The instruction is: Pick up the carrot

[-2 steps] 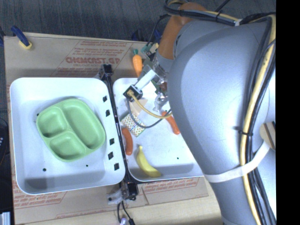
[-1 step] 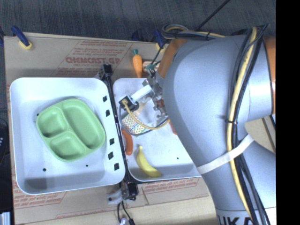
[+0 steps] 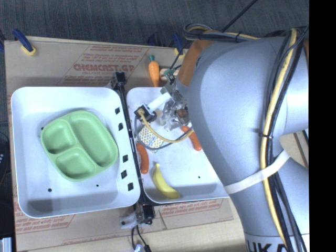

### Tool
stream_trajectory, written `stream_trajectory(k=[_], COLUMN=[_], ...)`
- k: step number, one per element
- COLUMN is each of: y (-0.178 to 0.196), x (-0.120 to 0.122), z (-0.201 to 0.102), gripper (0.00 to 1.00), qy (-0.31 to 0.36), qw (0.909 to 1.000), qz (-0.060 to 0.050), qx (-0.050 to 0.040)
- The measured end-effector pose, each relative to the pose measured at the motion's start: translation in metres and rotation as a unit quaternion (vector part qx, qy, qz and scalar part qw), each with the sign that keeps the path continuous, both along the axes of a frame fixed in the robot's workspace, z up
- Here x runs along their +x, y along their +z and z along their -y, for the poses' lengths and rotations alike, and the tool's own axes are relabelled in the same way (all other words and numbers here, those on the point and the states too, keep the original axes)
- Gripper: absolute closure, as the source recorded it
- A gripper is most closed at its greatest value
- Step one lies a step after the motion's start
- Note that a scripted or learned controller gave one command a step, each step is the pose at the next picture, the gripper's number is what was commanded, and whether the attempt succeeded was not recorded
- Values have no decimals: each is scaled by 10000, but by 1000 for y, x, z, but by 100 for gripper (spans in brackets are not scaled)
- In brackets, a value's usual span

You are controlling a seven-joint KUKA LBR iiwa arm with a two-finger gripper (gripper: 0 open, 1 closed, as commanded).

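Cardboard [image 3: 105, 62] beyond right bin [image 3: 181, 197] bears carrot [image 3: 153, 72], apart from jaws.

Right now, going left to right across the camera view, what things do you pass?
Green divided plate in the left bin → orange sausage-like piece at the right bin's left wall → banana → pincer → grey arm.
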State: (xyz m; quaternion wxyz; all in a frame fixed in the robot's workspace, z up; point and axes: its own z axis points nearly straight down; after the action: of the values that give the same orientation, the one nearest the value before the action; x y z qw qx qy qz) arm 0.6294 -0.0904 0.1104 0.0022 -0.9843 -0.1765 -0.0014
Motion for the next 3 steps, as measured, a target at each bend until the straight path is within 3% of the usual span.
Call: stream_trajectory(k=[1, 2, 3], y=[81, 221, 247], x=[-79, -111, -153], z=[-16, -73, -123], gripper=[100, 100, 100], qy=[-414, -736, -208], qw=[9991, 9973, 9998], qz=[-36, -24, -29], qx=[-5, -17, -21])
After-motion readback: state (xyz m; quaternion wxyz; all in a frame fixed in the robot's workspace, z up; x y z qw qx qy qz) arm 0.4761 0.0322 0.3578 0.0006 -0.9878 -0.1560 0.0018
